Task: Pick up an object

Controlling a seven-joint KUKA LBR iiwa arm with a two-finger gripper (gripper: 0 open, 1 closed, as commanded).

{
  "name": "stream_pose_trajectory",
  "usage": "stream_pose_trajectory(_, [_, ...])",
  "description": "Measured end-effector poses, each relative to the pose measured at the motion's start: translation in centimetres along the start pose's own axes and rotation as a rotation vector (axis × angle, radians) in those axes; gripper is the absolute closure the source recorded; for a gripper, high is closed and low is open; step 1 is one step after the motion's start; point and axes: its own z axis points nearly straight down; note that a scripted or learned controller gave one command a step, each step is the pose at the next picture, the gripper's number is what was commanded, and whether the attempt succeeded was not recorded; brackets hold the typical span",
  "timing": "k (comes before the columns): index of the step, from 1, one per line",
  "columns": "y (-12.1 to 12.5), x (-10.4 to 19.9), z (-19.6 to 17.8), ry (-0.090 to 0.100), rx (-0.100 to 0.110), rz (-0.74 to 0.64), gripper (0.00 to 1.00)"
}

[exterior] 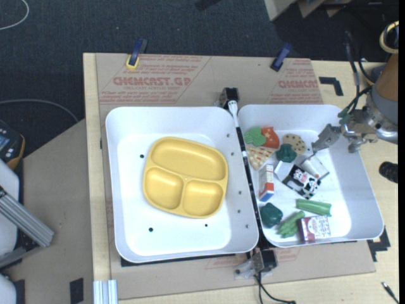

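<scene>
The right bin (364,176) holds several small toy foods: a green leaf piece (254,135), a red piece (270,135), a waffle (258,154), a round cookie (293,143), a white carton (267,180), a black-and-white box (300,180), a green pod (313,206) and a maroon packet (314,228). My gripper (338,142) hangs over the upper right part of this bin, just right of the cookie. Its fingers stand apart, open, with nothing between them.
A yellow three-compartment plate (185,176) lies in the left bin (120,170). The grey arm (383,109) reaches in from the right edge. Two dark green pieces (271,215) sit near the right bin's front left corner. Clamps (133,56) hold the board at the back.
</scene>
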Motion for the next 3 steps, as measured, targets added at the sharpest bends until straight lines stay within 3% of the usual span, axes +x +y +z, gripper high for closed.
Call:
stream_pose_trajectory(1, [0.3,0.0,-0.7,-0.003,-0.013,-0.003,0.0])
stream_pose_trajectory(3, [0.8,-1.4,9.0,-0.001,-0.006,-0.002,0.0])
